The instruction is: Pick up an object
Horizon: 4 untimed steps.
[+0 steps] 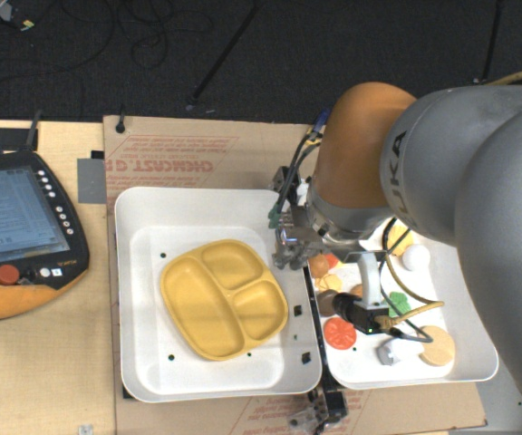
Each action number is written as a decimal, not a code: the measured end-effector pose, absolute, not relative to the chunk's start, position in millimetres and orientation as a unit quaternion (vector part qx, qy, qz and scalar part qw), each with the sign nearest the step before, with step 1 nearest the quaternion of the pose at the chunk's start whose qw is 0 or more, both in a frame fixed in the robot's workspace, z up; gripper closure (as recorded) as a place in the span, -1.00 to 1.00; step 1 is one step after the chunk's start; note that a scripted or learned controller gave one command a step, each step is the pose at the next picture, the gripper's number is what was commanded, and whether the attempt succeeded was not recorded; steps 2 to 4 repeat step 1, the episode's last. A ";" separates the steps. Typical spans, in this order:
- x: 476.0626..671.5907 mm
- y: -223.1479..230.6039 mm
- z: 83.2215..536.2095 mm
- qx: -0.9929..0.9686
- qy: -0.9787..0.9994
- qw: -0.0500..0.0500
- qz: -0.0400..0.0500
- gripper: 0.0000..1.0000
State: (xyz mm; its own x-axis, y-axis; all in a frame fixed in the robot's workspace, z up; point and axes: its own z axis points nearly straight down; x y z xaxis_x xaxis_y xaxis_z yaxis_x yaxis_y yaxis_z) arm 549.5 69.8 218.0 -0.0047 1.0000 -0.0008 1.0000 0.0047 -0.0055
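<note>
Gripper (290, 250): hovers just right of the yellow plate (223, 297), by its far right corner, over the wall (314, 329) between the two bins. Impossible to tell how far open; nothing visibly held. Could come down on that wall rather than on any object, then jam or skid off.

Arm (442, 179): looms right of the plate, covers much of the right bin (478, 356) and hides part of its contents. Makes any choice of target there uncertain.

Left bin (139, 333): surrounds the plate on all sides, with bare floor around it. Leaves room for the plate to slide if nudged.

Plate itself: lies flat, broad, glossy, split into three wells. Probably too wide to span; offers only a thin rim or a divider ridge, so likely to slip out or tip on lifting.

Tan disc (438, 347): farthest right of the plate, flat on the floor. Hard to get under; may simply scoot away.

Red round piece (338, 333): right of the plate's near corner, just past the wall. Could roll off or get pinned against the wall.

Orange piece (323, 264): right of the plate, just beside the gripper, close to the wall. Could be shoved rather than gripped.

Grey bit (386, 354): right of the plate, between red piece and disc. Small enough to miss altogether.
</note>
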 end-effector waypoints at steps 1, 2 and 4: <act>542.3 59.1 230.9 -0.707 -0.707 0.001 0.001 1.00; 542.3 59.1 230.9 -0.707 -0.707 0.001 0.001 1.00; 542.3 59.1 230.9 -0.707 -0.707 0.001 0.001 1.00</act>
